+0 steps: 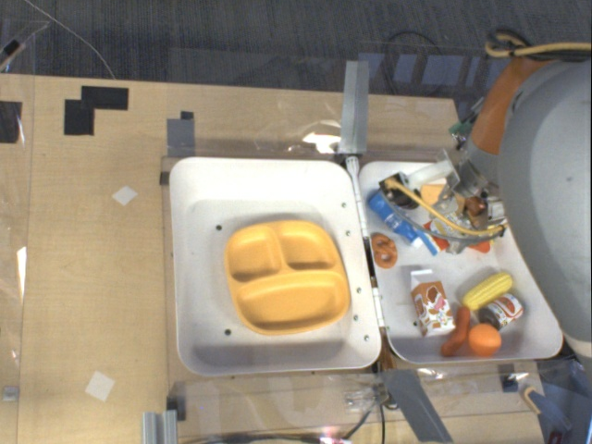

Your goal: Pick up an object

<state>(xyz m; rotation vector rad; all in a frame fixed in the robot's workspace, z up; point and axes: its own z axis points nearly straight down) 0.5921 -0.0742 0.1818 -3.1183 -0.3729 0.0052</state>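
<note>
My gripper (465,207) hangs low over the back of the right bin (541,339), among yellow cables, with the grey arm (546,155) coming in from the right. Just left of it lie a blue bottle (400,222) and a yellow wedge (433,193). Whatever sits directly under the gripper is hidden. A brown pretzel (384,250) rests by the bin's left wall. Toward the front are a small red-and-white carton (429,307), a corn cob (487,289), a dark can (505,313), an orange (484,339) and a reddish carrot-like piece (458,329).
The left bin (199,248) holds a yellow divided plate (282,276) at its middle. A metal post (355,109) stands behind the ridge between the two bins. Bare wooden bench (83,248) stretches to the left.
</note>
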